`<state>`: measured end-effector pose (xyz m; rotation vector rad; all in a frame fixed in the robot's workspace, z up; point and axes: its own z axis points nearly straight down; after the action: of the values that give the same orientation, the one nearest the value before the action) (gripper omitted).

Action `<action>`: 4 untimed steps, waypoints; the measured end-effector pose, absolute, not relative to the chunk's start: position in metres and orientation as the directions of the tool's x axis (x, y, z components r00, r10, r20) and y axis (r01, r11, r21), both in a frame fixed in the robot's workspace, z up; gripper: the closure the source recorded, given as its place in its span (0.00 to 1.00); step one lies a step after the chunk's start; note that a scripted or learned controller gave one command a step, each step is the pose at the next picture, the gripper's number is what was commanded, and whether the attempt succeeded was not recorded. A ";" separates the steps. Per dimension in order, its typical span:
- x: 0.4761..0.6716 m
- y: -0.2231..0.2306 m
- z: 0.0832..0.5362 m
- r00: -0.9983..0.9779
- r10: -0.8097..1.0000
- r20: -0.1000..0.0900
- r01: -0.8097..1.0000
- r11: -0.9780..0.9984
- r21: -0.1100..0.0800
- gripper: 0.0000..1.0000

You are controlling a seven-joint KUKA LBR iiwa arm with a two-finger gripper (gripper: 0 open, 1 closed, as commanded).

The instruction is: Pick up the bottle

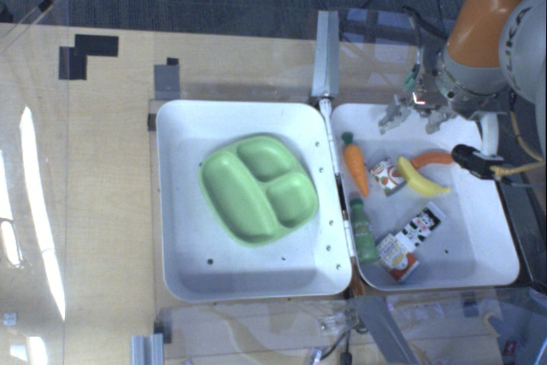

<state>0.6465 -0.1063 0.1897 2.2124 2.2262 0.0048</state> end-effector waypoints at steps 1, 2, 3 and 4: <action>0.584 -0.089 0.094 0.053 0.999 0.000 0.999 -0.053 0.006 0.00; 0.584 -0.088 0.094 0.053 0.999 0.001 0.999 -0.053 0.005 0.00; 0.510 -0.098 0.090 0.149 0.989 0.002 0.989 -0.149 0.013 0.00; 0.546 -0.082 0.089 0.353 0.936 0.003 0.936 -0.353 0.010 0.00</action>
<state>0.5459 -0.0823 0.0890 2.5787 1.7831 0.0129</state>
